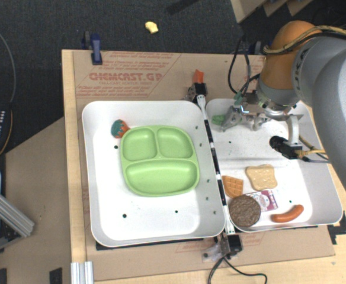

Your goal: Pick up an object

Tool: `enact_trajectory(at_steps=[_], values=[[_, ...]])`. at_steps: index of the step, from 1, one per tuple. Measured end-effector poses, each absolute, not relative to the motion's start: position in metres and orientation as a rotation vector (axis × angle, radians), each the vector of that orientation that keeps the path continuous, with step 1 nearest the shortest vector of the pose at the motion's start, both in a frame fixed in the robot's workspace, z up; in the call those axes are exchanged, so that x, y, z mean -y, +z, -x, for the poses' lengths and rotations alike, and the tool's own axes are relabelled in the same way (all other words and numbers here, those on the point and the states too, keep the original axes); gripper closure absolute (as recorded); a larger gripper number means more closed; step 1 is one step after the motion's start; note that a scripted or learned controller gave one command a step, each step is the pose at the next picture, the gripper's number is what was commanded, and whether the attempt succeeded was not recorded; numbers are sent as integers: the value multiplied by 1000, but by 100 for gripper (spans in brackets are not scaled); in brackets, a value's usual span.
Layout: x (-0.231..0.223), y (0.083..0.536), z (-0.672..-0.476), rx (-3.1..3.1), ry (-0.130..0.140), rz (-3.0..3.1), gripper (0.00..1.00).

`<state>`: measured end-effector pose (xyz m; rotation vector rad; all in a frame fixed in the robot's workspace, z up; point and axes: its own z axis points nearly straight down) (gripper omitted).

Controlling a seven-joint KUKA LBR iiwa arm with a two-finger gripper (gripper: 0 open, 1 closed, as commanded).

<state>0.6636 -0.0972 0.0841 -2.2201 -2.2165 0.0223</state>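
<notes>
The claw sits in the right bin's upper left, beside a small green thing; its grip cannot be told. The toy foods lie lower right.

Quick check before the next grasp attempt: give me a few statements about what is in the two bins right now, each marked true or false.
1. The green divided plate lies in the left bin. True.
2. The plate's compartments hold toy food. False: they are bare.
3. The sausage lies in the right bin, near its front right corner. True.
4. The gripper is over the left bin. False: it is over the back of the right bin.
5. The brown round patty lies at the front of the right bin. True.
6. The slice of bread lies on the plate. False: it lies on the right bin's floor.
</notes>
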Motion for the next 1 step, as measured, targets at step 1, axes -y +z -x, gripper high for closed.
enact_trajectory(at_steps=[1], values=[[99, 84, -664, 2216, 18, 2218, 0]])
